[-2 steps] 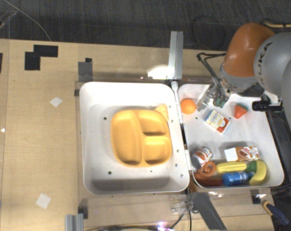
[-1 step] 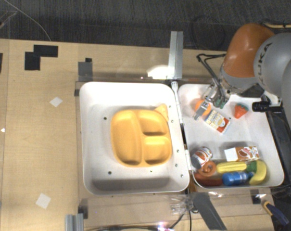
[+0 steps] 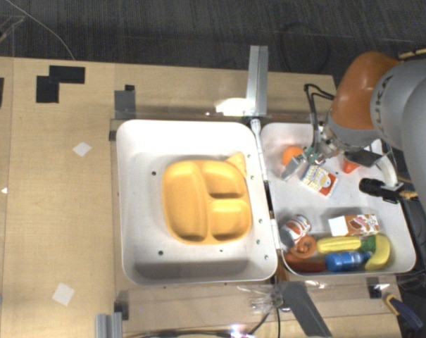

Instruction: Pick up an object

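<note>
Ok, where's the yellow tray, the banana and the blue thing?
Yellow tray [image 3: 204,199]: camera view, on the ridge between its compartments, in the left bin.
Banana [image 3: 381,252]: camera view, on its curved middle, at the right bin's near edge.
Blue thing [image 3: 343,260]: camera view, on its middle, left of the banana.

Illumination is even and moderately bright, apparently from overhead. The left bin [image 3: 135,189] reads near-white across its floor, with soft grey shading along its 6 o'clock wall. A bright specular patch [image 3: 234,107] sits at the 12 o'clock rim of that bin, beside the metal post [image 3: 258,76]. The yellow tray [image 3: 205,199] casts a faint, diffuse shadow; its ridges show soft highlights. The table [image 3: 51,210] is evenly lit, with pale reflections on its surface. The dark floor [image 3: 163,20] at 12 o'clock is dim yet keeps its texture. Overall sharpness is modest: small items in the right bin [image 3: 403,255] lack fine detail, and the arm [image 3: 403,97] at 3 o'clock appears slightly soft.
</note>
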